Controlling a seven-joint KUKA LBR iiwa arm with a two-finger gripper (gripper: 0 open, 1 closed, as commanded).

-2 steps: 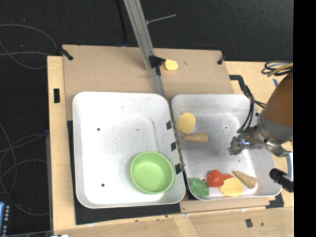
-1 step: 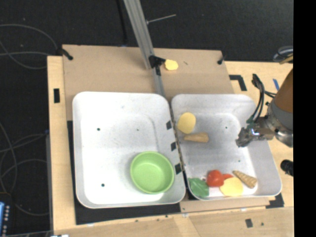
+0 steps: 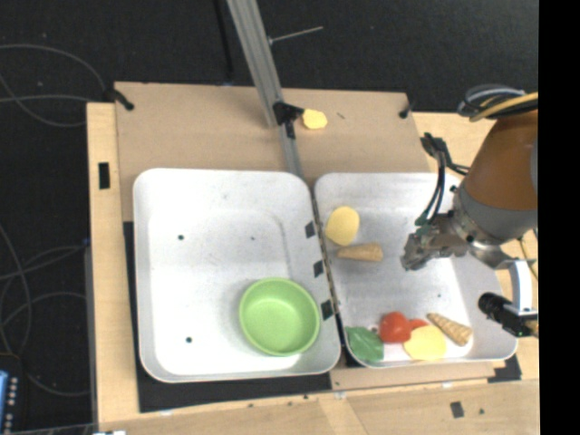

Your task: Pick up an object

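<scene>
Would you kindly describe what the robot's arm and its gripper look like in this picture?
The arm has a rounded orange band above a grey wrist section. Black cables loop along its side toward the dark grey metal gripper, which is small and blocky. A pale cable bundle arches over the top of the orange part.

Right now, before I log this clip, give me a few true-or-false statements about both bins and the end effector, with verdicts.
1. The green bowl sits in the left bin. True.
2. The end effector is over the left bin. False: it is over the right bin.
3. The ridged cone lies near the right bin's front edge. True.
4. The red item sits inside the bowl. False: it is in the right bin.
</scene>
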